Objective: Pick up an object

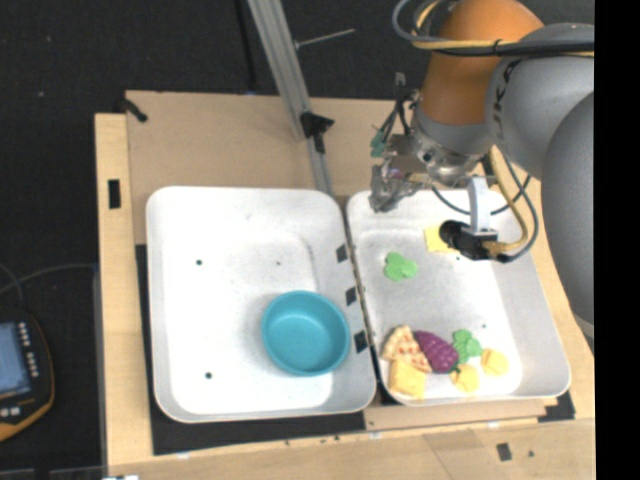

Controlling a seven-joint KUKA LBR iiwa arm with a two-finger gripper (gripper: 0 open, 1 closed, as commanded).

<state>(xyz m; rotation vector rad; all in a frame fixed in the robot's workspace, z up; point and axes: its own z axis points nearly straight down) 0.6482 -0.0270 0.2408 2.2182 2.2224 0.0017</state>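
Gripper (386,194): above the right bin's (520,298) far-left corner; finger state cannot be told.
Green piece (401,266): alone on open floor mid-bin, nearest the tool.
Toy cluster (440,356): crowded against the near rim.
Yellow piece (437,239): near the far wall.
Left bin (200,228): teal bowl (305,332) near its right edge.

Two white bins (180,228) sit on a tan desk (220,133): a teal bowl (304,332) at nine o'clock, yellow, purple and green toys (440,353) at three.
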